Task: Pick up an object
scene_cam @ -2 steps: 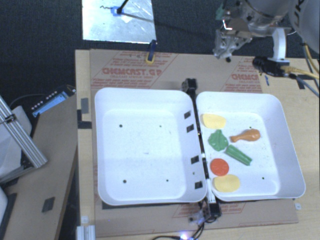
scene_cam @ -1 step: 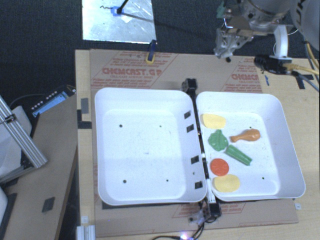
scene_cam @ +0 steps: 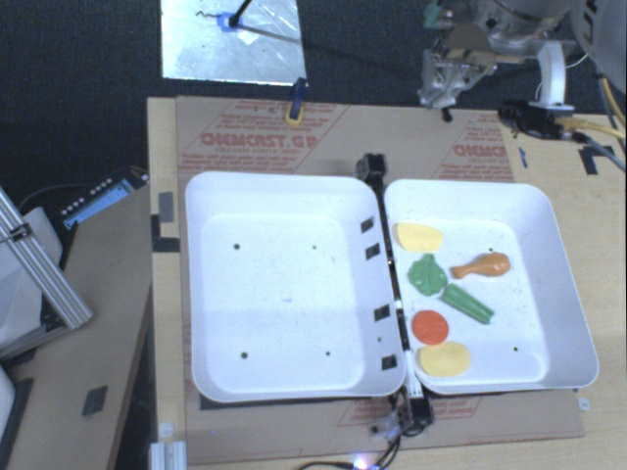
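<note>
The right bin holds several toy food pieces: a yellow slice, an orange drumstick, a green leafy piece, a green pod, a red disc and a yellow piece. My gripper hangs high at the top of the view, above the bench's far edge and well behind the right bin, with nothing seen between its fingers.
The left bin lies beside the right one, joined by a black hinge strip. A shiny metal sheet lies at the back left. Aluminium framing stands at the left edge. Cables and a black fitting sit at the back right.
</note>
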Tool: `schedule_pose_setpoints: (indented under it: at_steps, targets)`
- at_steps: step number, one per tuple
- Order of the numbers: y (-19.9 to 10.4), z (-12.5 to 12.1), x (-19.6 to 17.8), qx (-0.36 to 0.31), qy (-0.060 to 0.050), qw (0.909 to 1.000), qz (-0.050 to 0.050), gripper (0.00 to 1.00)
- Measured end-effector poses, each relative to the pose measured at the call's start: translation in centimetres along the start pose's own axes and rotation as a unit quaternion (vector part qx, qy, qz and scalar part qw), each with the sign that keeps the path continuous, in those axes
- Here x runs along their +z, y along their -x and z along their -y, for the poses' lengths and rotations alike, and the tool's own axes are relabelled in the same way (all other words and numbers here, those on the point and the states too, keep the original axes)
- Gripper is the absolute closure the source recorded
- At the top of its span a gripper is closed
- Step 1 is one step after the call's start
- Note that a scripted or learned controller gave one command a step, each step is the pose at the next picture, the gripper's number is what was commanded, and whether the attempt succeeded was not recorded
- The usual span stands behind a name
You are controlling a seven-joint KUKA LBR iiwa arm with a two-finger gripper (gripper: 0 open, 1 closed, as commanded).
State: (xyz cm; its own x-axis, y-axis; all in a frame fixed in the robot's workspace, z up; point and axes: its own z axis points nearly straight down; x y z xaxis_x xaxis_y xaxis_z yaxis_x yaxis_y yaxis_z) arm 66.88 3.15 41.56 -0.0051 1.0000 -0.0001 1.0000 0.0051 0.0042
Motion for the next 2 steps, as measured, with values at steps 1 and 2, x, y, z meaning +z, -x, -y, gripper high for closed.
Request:
schedule_pose_setpoints:
  at_steps: [1,2]
  targets:
    - [-0.9,0.0,0.0,0.000,0.000,1.0000,0.000,1.00]
    - [-4.6,0.4,19.2,-0.001,-0.009,1.0000,0.000,1.00]
